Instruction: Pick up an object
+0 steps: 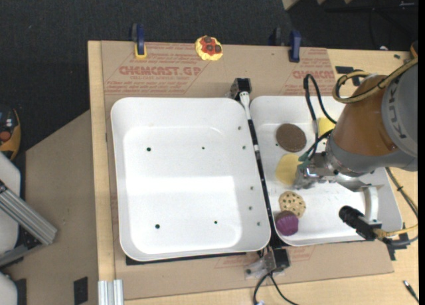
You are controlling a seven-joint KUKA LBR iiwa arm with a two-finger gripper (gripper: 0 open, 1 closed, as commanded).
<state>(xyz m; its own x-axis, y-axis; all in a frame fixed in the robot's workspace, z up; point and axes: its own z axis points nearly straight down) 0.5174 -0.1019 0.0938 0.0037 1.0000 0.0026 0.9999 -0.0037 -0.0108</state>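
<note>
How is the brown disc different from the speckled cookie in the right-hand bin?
The brown disc is dark, plain and bigger; the cookie is pale tan with dark specks and smaller. The disc lies apart from other items, while the cookie sits against a purple piece. Both are round, flat and lie in the right bin.

The arm [372,124] reaches into the right bin [345,227], its tool [307,172] low beside a pale yellow object [287,169]. A brown disc [291,137] lies toward the table's far edge, a speckled cookie [291,202] and a purple object [287,223] toward its near edge. The left bin [179,177] adjoins.
</note>
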